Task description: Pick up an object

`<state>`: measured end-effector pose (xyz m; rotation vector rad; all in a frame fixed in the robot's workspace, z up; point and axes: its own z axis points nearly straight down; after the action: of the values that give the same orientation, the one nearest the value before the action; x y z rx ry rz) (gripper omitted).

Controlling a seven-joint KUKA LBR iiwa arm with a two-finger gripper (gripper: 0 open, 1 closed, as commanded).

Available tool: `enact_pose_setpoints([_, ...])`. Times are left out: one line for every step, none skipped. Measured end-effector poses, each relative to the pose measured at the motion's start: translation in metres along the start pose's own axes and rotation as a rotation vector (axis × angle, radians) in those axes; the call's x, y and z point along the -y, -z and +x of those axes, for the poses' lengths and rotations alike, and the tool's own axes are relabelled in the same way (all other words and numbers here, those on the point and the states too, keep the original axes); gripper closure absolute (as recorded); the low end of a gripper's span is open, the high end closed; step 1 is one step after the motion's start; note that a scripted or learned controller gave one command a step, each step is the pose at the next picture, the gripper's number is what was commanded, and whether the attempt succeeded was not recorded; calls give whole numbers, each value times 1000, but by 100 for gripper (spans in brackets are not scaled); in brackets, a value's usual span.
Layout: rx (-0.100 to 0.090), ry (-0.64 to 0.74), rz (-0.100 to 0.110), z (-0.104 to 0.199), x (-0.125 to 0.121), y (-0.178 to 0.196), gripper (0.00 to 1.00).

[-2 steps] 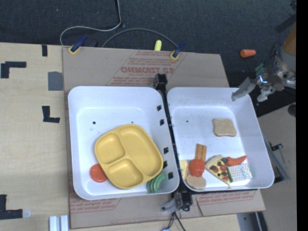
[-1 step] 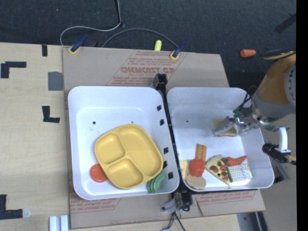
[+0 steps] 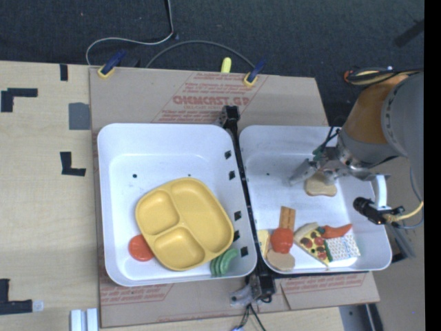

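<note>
Two shallow white bins sit side by side on a brown cardboard sheet (image 3: 200, 98) printed with red lettering, itself laid on a pale wood bench (image 3: 41, 205) marked with black and grey tape. Left bin (image 3: 114, 150): a yellow divided plate (image 3: 184, 223), smooth plastic with three compartments and rounded corners, lies tilted in the lower half. A round orange-red piece (image 3: 140, 247) touches its lower left edge; a green ridged piece (image 3: 224, 261) is tucked under its lower right corner against the bin wall. A black clip strip (image 3: 234, 171) runs down the seam between the bins. Right bin (image 3: 275, 147): along the front wall lies a cluster of toy food, an orange flat stick (image 3: 286, 218) upright above a red round piece (image 3: 281, 240), a tan oval (image 3: 280, 260) below that, then a pizza-slice wedge (image 3: 311, 242) with spotted topping, touching a patterned white square (image 3: 342, 247) with a red strip on top. Well apart from that cluster, toward the bin's upper right, a flat tan cookie-shaped piece (image 3: 321, 187) lies on the bin floor. The gripper (image 3: 322, 167) sits directly over it, its metal fingers spread apart, one reaching left, the tips just at the cookie's top edge; whether they touch it I cannot tell. Nothing sits between the fingers. The grey arm with its orange band (image 3: 368, 112) enters from the right.
</note>
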<state>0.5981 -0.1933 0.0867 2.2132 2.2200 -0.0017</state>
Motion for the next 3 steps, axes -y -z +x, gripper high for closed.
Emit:
enact_pose_setpoints([-8, 0, 4, -30, -74, 2, 0])
enact_pose_setpoints([1, -1, -10, 36, 11, 5, 0])
enact_pose_setpoints([3, -2, -15, 62, 60, 5, 0])
